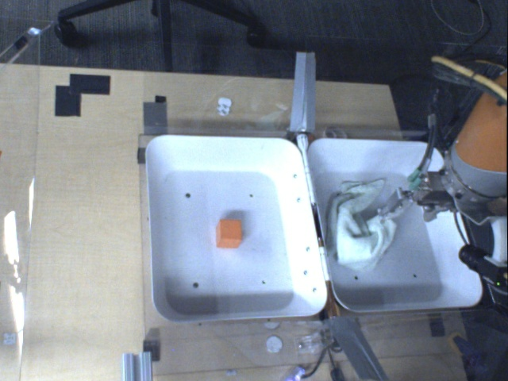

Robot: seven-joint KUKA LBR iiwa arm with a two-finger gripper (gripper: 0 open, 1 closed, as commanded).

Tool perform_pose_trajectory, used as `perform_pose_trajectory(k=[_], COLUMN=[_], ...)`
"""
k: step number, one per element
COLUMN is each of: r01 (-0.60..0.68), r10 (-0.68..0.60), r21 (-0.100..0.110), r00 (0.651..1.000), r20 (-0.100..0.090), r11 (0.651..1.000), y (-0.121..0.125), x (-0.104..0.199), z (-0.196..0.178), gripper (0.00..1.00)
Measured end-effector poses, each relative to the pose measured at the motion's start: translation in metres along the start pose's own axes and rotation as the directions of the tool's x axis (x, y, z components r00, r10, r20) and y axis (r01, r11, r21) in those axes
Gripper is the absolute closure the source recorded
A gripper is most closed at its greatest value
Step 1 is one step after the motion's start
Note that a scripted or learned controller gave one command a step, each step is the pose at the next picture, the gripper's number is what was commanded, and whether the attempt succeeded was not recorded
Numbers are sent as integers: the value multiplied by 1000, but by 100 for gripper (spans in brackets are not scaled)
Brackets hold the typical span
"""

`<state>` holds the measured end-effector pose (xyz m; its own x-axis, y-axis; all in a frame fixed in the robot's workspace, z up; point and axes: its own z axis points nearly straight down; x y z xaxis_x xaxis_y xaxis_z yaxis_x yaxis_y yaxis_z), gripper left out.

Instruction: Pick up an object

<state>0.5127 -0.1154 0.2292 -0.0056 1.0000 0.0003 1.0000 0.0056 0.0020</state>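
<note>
I log no readable writing or brand marks anywhere. Black tape marks (79, 92): two, on the bench at ten o'clock. White bins: two. Left bin (167, 213) holds one orange cube (229, 233), just below its centre, well apart from the arm. Right bin (421, 280) holds one crumpled white cloth (359, 232), toward its nine o'clock side. Gripper (367, 213): one, down in the cloth's folds; I cannot tell how its fingers stand, the cloth hides them. Arm (480, 145): cut off at three o'clock.
</note>
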Motion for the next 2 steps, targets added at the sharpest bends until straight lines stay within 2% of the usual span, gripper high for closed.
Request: perform_pose_trajectory(k=[1, 2], r01=[264, 186], r10=[-264, -186], r21=[-8, -4], r00=[965, 982], r20=[3, 1], r11=[965, 982], y=[46, 68], x=[26, 42], z=[137, 44], gripper=[0, 0])
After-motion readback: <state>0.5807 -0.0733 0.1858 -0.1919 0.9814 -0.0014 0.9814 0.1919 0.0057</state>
